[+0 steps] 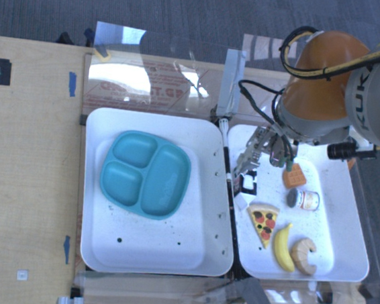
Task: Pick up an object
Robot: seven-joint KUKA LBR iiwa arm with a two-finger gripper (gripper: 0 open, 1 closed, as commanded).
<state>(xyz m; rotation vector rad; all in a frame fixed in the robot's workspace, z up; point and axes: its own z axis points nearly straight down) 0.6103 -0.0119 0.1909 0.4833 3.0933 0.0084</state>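
My gripper (247,183) hangs low over the left side of the right bin (344,225), close to the wall between the two bins. Just below and to its right lies a toy pizza slice (262,220), apart from the gripper. A yellow banana (281,246) and a tan croissant (305,255) lie side by side toward the bin's front. To the right of the gripper, a small silver can (304,199) lies on its side, with an orange block (295,175) just above it. I see nothing held in the gripper.
The left bin (93,239) holds a blue divided plate (146,174). The arm's orange band (323,74) and grey wrist hang over the back of the right bin. A clear plastic sheet (149,86) lies behind the bins.
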